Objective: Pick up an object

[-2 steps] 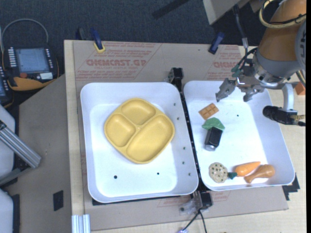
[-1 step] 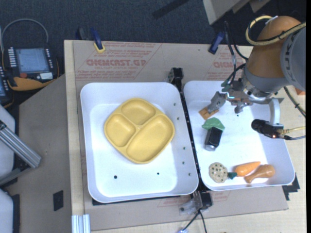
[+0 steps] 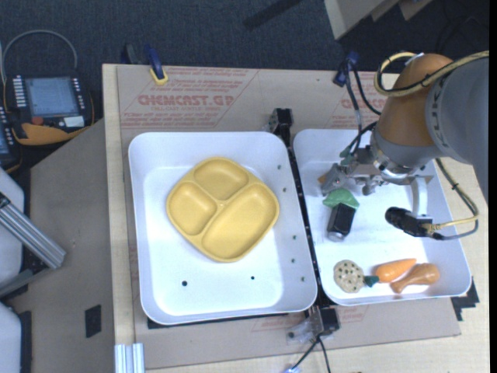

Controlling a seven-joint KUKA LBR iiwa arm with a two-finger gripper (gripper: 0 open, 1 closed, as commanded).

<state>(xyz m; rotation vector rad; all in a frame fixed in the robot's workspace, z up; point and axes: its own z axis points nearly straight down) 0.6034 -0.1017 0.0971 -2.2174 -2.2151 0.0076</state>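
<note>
My gripper (image 3: 339, 180) hangs over the upper left part of the right bin (image 3: 458, 274). Just below it lies a small green object (image 3: 340, 199), touching or nearly touching the gripper tip. Directly beneath the green object sits a black block (image 3: 340, 221). Along the bin's front edge lie a round speckled cookie (image 3: 349, 276), an orange carrot (image 3: 394, 270) and a tan piece (image 3: 418, 277). Nothing is visibly lifted off the bin floor.
The left bin (image 3: 155, 278) holds a yellow divided plate (image 3: 223, 208) at its middle. A black divider (image 3: 299, 208) runs between the two bins. The grey arm with its orange band (image 3: 411, 107) covers the right bin's upper right.
</note>
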